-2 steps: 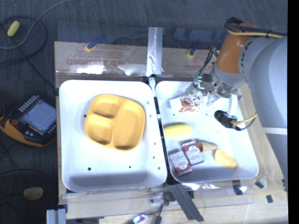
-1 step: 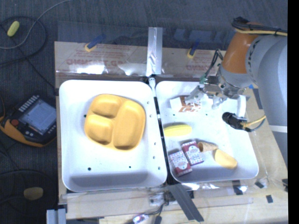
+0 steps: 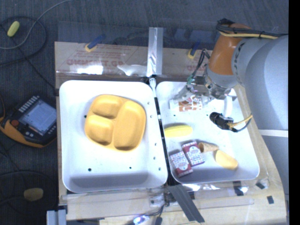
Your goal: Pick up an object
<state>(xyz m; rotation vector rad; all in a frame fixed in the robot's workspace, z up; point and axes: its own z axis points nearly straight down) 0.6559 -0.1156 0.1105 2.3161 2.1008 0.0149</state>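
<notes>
Grey arm (image 3: 262, 64) reaching in from the right over right bin (image 3: 248, 172). Left bin (image 3: 70, 172) bearing a yellow sectioned tray (image 3: 116, 122). Gripper (image 3: 199, 89) low at the right bin's far end, right at a white-and-red packet (image 3: 190, 105); impossible to tell its state. Nearer: yellow block (image 3: 177, 131), two red packets (image 3: 186, 157), small yellow piece (image 3: 226, 160).

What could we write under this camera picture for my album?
Robot gripper hovers over a small packet in the right bin; a yellow tray fills the left bin.
</notes>
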